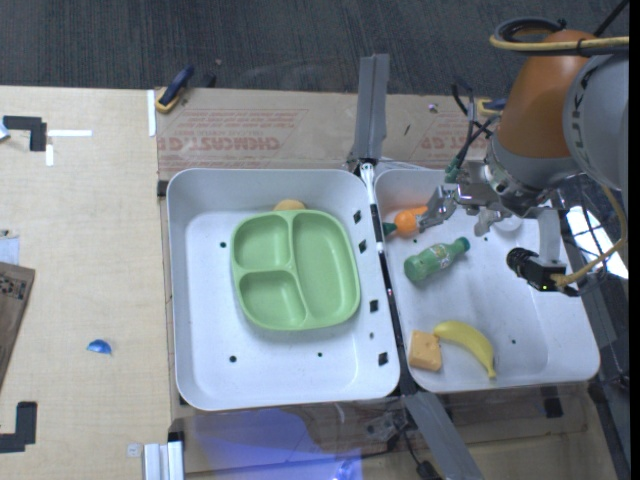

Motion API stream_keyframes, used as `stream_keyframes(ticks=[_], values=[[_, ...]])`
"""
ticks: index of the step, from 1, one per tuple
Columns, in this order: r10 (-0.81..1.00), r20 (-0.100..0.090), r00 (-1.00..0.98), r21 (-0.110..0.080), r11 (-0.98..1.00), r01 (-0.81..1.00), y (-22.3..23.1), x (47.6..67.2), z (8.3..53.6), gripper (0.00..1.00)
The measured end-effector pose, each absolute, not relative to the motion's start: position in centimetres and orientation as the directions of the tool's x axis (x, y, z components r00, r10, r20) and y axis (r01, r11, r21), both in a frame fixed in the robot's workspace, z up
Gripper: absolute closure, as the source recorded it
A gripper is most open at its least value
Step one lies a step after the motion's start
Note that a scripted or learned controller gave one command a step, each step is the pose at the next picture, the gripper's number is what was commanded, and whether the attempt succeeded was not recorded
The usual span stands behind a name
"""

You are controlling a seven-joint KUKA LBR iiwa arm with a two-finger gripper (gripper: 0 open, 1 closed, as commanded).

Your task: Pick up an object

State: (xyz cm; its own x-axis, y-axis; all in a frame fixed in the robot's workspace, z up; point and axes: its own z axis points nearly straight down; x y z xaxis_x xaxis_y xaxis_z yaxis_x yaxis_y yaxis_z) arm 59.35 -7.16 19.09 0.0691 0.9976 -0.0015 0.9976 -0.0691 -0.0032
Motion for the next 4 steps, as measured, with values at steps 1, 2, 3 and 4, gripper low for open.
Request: stream_keyframes(ticks=[1, 2, 3, 4], values=[[0.979, -0.002, 0.203, -0.002, -0.203, 0.979, -7.4, 58.7, 21.9, 0.00], [0.991, -0.002, 0.134, 0.000, -0.134, 0.991, -9.8, 60.5, 10.2, 0.00], [0.991, -0.002, 0.134, -0.001, -0.134, 0.991, -9.8, 60.5, 10.2, 0.00], [1.000, 0.001, -0.028, -0.003, 0.028, 1.000, -10.6, 49.1, 9.1, 0.00]])
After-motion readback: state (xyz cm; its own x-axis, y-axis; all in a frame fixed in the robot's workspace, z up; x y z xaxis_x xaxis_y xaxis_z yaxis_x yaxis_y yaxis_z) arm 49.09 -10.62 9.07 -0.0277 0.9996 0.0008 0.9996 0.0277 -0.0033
